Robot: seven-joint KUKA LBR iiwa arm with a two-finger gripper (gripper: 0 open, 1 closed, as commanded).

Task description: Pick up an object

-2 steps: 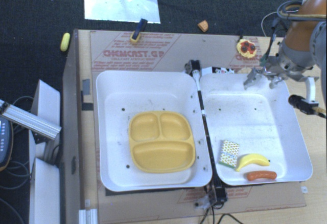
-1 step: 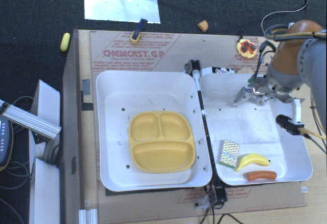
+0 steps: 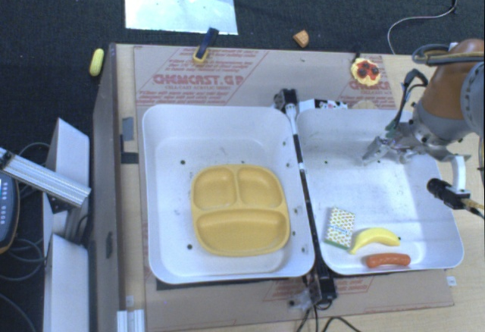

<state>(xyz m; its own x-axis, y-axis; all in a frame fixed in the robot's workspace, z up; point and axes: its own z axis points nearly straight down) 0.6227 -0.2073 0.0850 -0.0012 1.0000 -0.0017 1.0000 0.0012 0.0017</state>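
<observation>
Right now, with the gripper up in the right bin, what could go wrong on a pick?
1. The gripper sits high in the right bin, apart from the items, so closing here likely grabs nothing.
2. The banana, sausage and patterned packet crowd together near the front wall, so a descent may nudge a neighbour or catch the rim.

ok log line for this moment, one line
gripper over right bin, nothing held | banana, sausage, patterned packet near front edge | yellow tray in left bin
</observation>
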